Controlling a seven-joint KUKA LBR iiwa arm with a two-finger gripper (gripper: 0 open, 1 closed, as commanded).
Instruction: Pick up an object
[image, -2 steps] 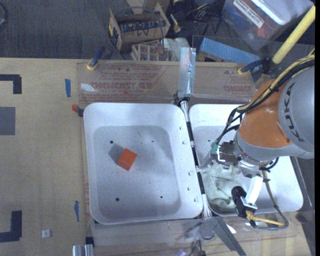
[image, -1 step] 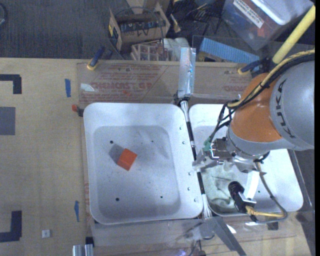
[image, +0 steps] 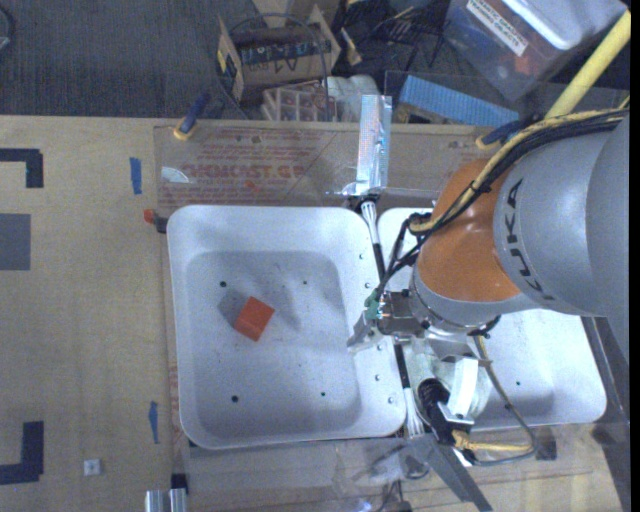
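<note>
Claw (image: 372, 328) sits over the seam between the two bins, at the left bin's (image: 200, 240) right rim, mostly hidden under the orange-banded wrist; can't tell its state, nothing seen held. Orange block (image: 254, 318) lies on the left bin floor, left of centre, well apart from the claw, just beside a small grey piece (image: 231, 302). Step looks like approach, grasp not begun. Next move likely needs travel left across the bin, alignment above the block, then descent.
</note>
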